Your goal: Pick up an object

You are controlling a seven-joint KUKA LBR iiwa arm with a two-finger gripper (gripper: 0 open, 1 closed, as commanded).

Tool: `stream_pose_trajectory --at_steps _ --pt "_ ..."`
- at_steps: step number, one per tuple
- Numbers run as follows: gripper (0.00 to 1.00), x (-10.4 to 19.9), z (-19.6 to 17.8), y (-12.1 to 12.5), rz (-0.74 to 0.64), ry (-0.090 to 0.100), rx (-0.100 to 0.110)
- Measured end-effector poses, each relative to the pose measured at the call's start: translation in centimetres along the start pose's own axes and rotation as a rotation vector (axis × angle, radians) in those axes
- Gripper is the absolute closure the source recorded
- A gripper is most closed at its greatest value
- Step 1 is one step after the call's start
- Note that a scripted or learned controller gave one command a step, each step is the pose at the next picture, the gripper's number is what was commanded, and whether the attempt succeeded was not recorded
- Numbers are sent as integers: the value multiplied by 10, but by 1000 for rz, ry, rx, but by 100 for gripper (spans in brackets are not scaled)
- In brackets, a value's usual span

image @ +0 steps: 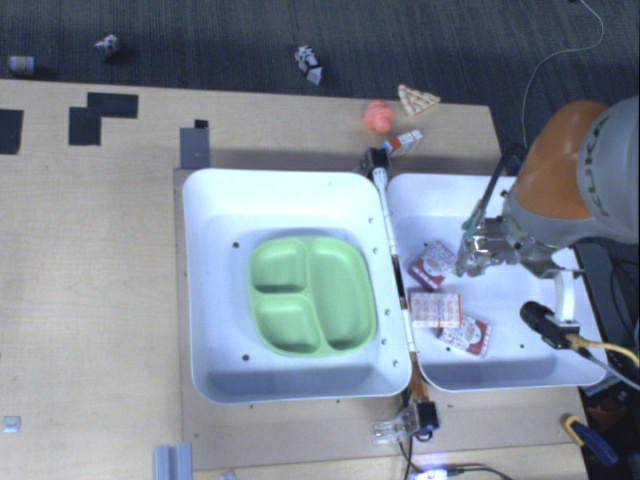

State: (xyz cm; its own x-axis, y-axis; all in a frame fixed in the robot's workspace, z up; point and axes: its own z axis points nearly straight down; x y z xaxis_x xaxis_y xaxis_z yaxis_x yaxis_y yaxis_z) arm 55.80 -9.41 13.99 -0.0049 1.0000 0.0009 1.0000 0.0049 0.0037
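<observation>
Reaching in from 3 o'clock, arm (580, 183) hides part of right bin (500, 368). Claw (478, 258) small and blurry; cannot tell if spread or pressed together. Red-white packet (434, 264) just beside claw at 9 o'clock. Checked packet (435, 310) at 7 o'clock, touching red pouch (470, 336). Green tray (310, 293) in left bin (215, 298).

Grey robot arm with an orange band

The arm (610, 183) is rounded grey metal, its orange band (555, 163) broad and glossy; a thin black cable (493, 193) runs beside the silvery wrist hardware.
</observation>
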Motion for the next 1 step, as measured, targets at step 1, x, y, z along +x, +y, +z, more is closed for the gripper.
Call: stream_pose_trajectory --at_steps 1 --pt "100 -104 -18 36 2 -3 0"
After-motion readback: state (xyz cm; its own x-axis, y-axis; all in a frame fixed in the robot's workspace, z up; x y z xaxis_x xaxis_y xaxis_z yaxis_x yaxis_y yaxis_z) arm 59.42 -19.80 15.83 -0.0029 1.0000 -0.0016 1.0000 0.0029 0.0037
